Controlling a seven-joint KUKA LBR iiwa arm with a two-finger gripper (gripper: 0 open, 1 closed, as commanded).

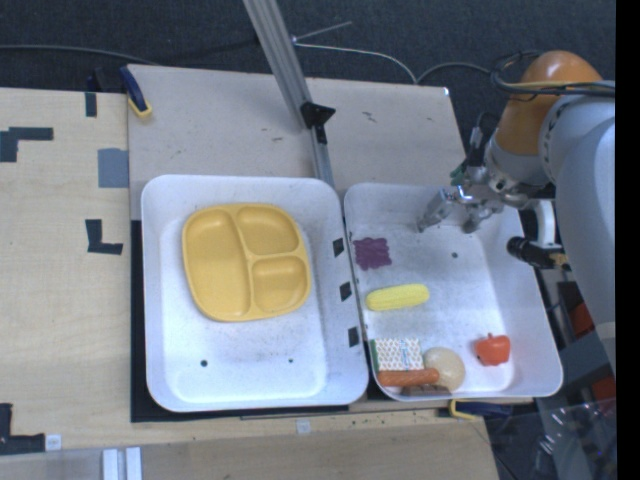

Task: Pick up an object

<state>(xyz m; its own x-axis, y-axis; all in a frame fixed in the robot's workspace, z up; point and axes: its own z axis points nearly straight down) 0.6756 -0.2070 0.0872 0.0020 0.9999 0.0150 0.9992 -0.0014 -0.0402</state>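
Pale wooden desk point(60, 268) with dark tape marks, carrying two shallow white bins side by side; grey carpet behind, slanted metal rail crossing the back.

Landmark: right bin point(520, 298). Left of it, left bin point(165, 368) bearing a yellow divided plate point(245, 260). Inside right bin: purple grape bunch point(372, 252) near left wall, yellow corn cob point(397, 296) just below it toward the middle, orange-red piece (pepper or tomato, too small to tell) point(491, 349) near right front, and a cluster in front left corner — patterned packet point(397, 351), pale rounded item point(445, 366), reddish sausage-like piece point(407, 377), touching or nearly so.

Gripper point(453, 211) above upper part of right bin, fingers spread, nothing between them. Well apart from every object.

Step in hand, judged: choosing and approaching a target. Best bet the corn cob — lying alone, clear space around. Advisable: straddle across the short width, descend straight. Front-corner cluster riskier, neighbours crowding.

Arm pose: reaching in from right of right bin, orange band high, wrist bent down over back rim, fingers pointing down and leftward.
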